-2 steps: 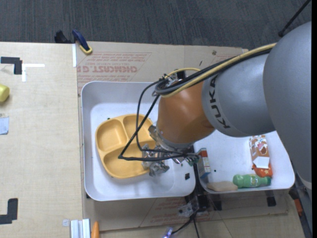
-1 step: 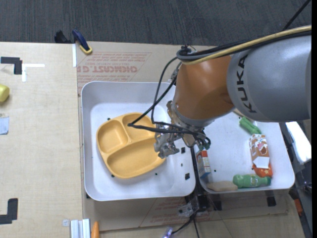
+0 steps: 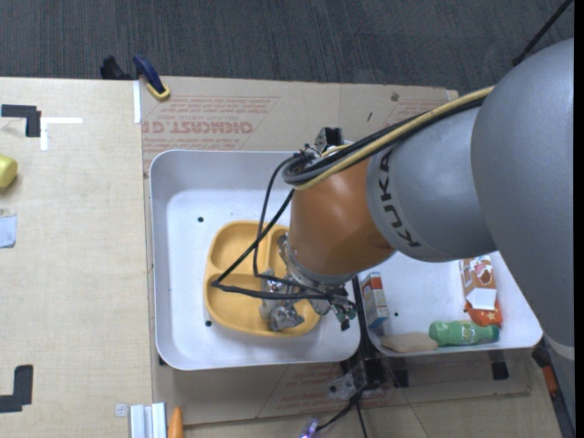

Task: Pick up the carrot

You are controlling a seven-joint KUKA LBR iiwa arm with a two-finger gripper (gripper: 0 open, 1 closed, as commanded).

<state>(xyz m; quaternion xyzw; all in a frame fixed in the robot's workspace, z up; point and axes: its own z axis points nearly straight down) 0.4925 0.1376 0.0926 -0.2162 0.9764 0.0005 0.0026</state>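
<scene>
My gripper is low over a yellow divided dish that lies in the left white bin. It sits at the dish's near right corner. The orange wrist band and the grey arm cover the right part of this bin and part of the dish. Black cables hang across the dish.
The right bin holds a green bottle, a beige oblong piece, a red and white packet and a small carton. A yellow object lies on the bench at far left. A blue and yellow clamp sits behind the bins.
</scene>
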